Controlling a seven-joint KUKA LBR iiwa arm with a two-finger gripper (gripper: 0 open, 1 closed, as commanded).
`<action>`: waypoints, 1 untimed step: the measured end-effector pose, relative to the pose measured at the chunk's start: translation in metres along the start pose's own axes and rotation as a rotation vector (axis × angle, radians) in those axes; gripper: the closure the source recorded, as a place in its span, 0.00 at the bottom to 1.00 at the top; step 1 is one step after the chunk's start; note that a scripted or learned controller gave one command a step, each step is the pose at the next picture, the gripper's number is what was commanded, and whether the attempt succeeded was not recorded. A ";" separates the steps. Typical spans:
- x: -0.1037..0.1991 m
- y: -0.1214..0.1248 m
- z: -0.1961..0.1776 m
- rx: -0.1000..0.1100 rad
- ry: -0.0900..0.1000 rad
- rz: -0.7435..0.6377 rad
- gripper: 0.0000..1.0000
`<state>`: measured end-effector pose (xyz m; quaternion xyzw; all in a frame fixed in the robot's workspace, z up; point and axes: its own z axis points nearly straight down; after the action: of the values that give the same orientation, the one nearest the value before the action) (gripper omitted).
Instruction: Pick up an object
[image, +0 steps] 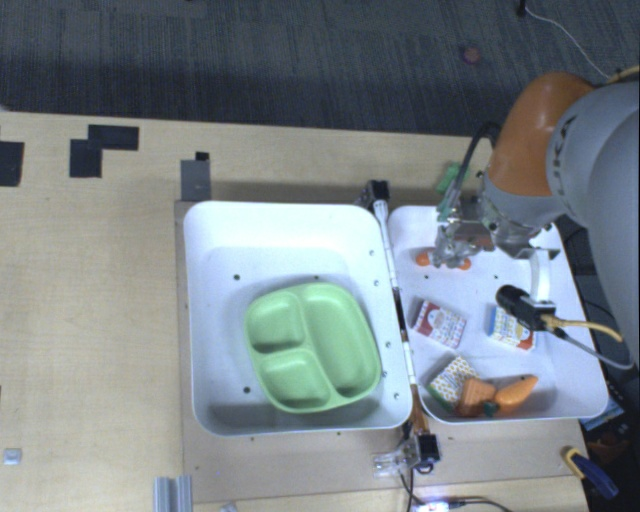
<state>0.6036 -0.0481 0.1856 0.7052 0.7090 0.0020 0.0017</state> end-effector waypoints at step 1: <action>0.007 -0.026 0.001 0.003 -0.001 0.002 1.00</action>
<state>0.5780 -0.0409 0.1845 0.7058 0.7084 0.0007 0.0008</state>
